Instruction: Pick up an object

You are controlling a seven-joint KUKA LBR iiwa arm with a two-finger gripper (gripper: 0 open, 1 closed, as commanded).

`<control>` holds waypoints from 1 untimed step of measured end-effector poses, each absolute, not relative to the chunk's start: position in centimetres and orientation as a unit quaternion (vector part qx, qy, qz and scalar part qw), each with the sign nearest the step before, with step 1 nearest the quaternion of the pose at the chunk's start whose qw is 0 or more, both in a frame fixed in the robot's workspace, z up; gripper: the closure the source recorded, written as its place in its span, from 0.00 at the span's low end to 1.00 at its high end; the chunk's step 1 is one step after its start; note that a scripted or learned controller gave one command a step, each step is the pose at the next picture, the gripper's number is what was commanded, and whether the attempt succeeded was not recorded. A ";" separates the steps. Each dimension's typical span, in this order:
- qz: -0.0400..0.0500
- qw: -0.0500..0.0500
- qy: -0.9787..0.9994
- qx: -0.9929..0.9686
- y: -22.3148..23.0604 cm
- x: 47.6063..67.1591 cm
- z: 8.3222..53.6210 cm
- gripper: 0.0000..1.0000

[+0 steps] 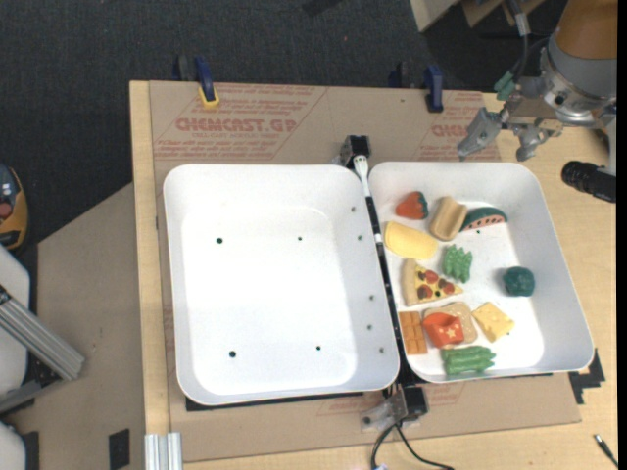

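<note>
My gripper [506,143] hangs above the far rim of the right bin [560,262], its two grey fingers spread apart and open with nothing between them. Below it in the right bin lie several toy foods: a red strawberry [411,205], a tan bread roll [448,217], a watermelon slice [485,217], a yellow piece [409,240], a green leafy piece [457,262], a dark green ball [518,281], a pizza slice [427,284], a cheese wedge [492,320], a red pepper [444,328] and a green pod [466,360].
The left bin [196,262] sits beside the right one on a cardboard sheet [284,116] held by blue clamps [206,78]. A black clip [357,149] joins the bins at the far side.
</note>
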State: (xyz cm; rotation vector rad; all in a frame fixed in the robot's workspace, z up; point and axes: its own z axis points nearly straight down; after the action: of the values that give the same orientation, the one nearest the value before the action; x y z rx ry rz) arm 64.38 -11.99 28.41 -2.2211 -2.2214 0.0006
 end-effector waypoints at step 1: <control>0.003 0.005 -0.707 -0.708 -12.5 62.5 15.1 0.00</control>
State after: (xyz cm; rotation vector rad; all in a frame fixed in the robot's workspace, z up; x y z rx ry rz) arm 62.47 -12.51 15.05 -2.2160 -2.2127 0.0107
